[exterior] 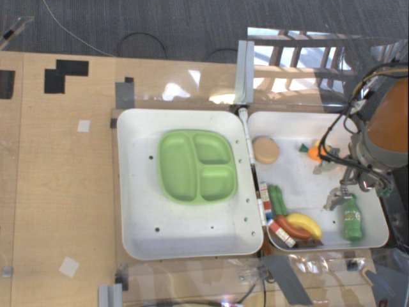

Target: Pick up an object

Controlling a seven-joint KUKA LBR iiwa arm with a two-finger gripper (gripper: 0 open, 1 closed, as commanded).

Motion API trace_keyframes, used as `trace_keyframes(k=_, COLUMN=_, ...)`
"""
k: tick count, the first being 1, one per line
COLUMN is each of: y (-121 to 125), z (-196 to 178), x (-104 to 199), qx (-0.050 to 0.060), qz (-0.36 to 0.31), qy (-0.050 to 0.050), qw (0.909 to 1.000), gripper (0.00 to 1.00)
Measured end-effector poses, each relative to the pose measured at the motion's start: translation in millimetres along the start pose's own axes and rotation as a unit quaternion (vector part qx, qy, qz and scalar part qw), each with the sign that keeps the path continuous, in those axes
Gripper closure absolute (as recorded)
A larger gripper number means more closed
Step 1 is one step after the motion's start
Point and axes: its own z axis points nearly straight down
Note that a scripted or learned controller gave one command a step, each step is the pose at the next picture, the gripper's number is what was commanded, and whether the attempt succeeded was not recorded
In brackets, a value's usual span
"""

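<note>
My gripper [340,200] hangs over the right part of the right bin [381,235], its fingers apart and nothing held between them. One grey finger [331,201] points down to the left. A green bottle [352,221] lies just below the gripper, its neck close to the fingertips. Elsewhere in the same bin lie a round tan bun [266,149], an orange carrot [313,151], a green cucumber [277,200], a yellow banana [303,223] and a red sausage [295,230].
The left bin [137,235] holds a green divided plate [195,165]. A red and white packet [282,234] lies at the right bin's front left corner. The arm's orange band [390,123] and black cables [335,133] overhang the right bin's right side.
</note>
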Motion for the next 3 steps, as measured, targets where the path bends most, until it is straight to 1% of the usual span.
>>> trace_keyframes(k=1, y=11, z=66, x=33, qx=0.001, qz=0.002, qy=-0.005, qw=1.0000, gripper=0.00)
trace_keyframes(k=2, y=41, z=70, x=-118, qx=-0.002, qz=-0.032, qy=-0.001, qw=0.9995, gripper=0.00)
trace_keyframes(k=3, y=-10, z=68, x=-48, qx=0.000, qz=-0.179, qy=0.001, qw=0.9838, gripper=0.00)
